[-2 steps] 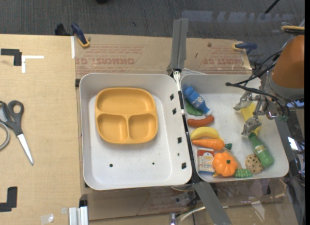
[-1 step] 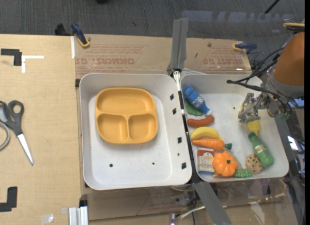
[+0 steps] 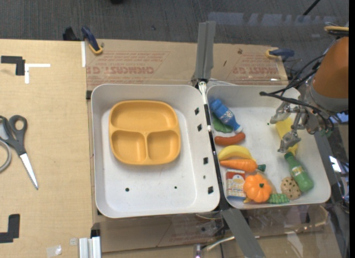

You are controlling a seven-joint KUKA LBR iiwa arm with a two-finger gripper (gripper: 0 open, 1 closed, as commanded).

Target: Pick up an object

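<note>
Tool (image 3: 294, 131) low in the right bin (image 3: 252, 99) at its 3 o'clock side, fingers parted, touching a yellow object (image 3: 284, 127), grip unclear, green bottle (image 3: 298, 173) at 5 o'clock, carrot (image 3: 239, 164) at 9 o'clock.

You have two white bins: the left bin (image 3: 105, 196) holds a yellow-orange divided plate (image 3: 145, 132). In the right bin (image 3: 252, 99) you see a blue bottle (image 3: 223, 112) with a green patch, a red sausage (image 3: 229, 138), a yellow banana (image 3: 235, 152), an orange carrot (image 3: 238, 164), an orange pumpkin (image 3: 258, 188), a green bottle (image 3: 299, 174), a tan speckled cookie (image 3: 289, 187) and a yellow piece (image 3: 284, 128). At frame left, grey-handled scissors (image 3: 19, 146) lie on the pale wood desk (image 3: 44, 196).
</note>
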